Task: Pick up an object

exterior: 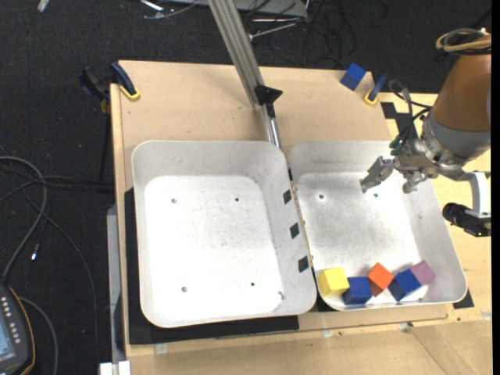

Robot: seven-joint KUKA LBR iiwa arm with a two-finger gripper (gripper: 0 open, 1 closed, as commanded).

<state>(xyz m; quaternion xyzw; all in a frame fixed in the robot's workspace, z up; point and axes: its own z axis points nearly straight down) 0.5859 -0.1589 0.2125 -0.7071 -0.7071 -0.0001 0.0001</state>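
Several small blocks lie along the near edge of the right bin (344, 209): a yellow block (333, 280), a blue block (358, 289), an orange block (380, 276), a second blue block (405, 283) and a purple block (423, 273). My gripper (393, 175) hangs over the far right part of that bin, well away from the blocks. Its fingers are spread, one (375, 176) pointing left and one (412, 183) on the right, with nothing between them.
The left bin (156, 209) sits beside the right one, joined at a black hinge strip. A slanted metal pole (238, 41) crosses the back of the bench. A blue block (354, 76) and yellow clamps sit on the far bench edge.
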